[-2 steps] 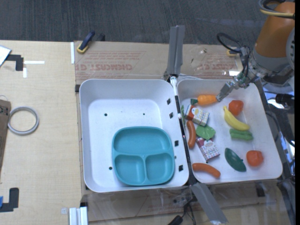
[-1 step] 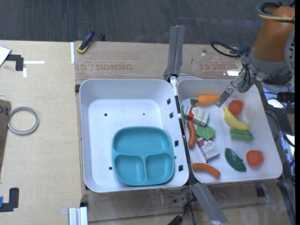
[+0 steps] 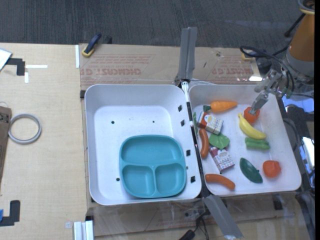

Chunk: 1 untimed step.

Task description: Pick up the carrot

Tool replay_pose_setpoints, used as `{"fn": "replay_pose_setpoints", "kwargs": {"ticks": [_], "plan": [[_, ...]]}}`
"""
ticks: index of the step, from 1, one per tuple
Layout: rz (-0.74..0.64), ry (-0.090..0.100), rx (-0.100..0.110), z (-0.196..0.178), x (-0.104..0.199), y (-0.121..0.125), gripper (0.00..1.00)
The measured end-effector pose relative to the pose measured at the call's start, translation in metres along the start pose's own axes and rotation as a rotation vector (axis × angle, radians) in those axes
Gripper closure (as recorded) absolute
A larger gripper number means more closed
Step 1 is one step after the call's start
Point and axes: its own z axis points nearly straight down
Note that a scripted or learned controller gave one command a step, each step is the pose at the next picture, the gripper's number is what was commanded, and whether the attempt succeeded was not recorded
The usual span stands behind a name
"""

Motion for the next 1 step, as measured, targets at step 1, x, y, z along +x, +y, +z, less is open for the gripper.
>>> {"fn": "replay_pose_setpoints", "kwargs": {"ticks": [1], "plan": [[-0.105, 0.002, 0.000, 0.0079, 0.0339, -0.0109, 0.00]]}}
